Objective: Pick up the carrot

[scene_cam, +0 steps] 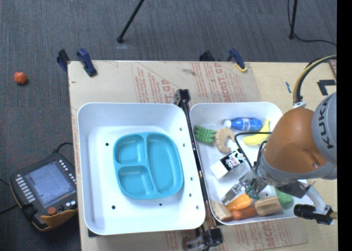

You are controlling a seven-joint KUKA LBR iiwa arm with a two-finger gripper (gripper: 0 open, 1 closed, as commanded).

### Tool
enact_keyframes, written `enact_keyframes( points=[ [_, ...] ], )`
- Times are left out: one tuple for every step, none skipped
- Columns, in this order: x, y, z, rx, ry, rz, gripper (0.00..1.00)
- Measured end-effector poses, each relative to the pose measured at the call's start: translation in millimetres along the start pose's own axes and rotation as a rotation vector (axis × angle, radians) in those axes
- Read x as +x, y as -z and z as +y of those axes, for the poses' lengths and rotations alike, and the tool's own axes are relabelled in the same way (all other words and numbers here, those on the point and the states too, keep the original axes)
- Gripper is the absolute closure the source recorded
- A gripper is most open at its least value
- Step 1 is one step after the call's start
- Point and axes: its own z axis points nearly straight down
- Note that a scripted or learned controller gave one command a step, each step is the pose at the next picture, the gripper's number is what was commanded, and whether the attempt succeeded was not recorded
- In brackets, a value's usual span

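Apparently the carrot lies lengthwise left-right under the end effector, whose grip I cannot tell.

Bench with two white bins

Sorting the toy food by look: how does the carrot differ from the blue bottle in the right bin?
The carrot is orange and lies near the bin's front edge, close under the hand. The blue bottle is blue with a white band and lies near the back wall, away from the arm. Both lie on their sides in the right bin.
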Motion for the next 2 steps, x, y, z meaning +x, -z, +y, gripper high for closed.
enact_keyframes(
  points=[
    [13.4,0.1,9.0,-0.001,-0.140,-0.001,0.00],
    [13.5,0.1,8.9,-0.001,-0.141,-0.001,0.00]
  ],
)
